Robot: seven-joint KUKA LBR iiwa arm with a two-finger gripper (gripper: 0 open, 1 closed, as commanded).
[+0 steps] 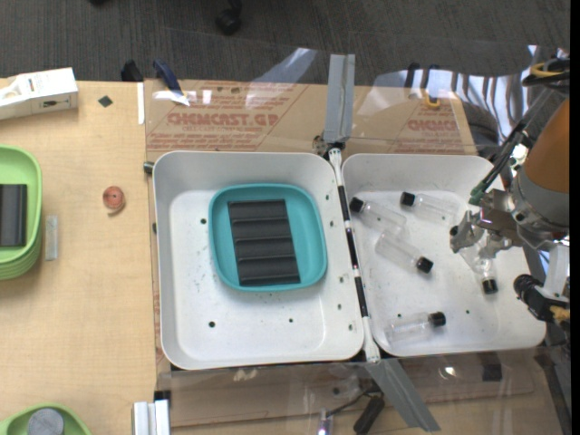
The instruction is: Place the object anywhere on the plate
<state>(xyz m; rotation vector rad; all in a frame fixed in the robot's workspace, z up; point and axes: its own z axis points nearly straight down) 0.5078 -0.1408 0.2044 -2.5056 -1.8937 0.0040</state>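
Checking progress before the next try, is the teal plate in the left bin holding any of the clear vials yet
No. The teal plate carries only its dark ribbed insert; the clear vials lie in the right bin.

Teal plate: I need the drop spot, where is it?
The teal plate lies mid-left bin, left of the divider, with the gripper over the right bin.

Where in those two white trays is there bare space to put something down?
The left bin has bare floor around the teal plate, widest between the plate and the near wall. The plate's middle holds a dark ridged insert. The right bin is crowded: clear vials lie scattered and the gripper hangs over its right side.
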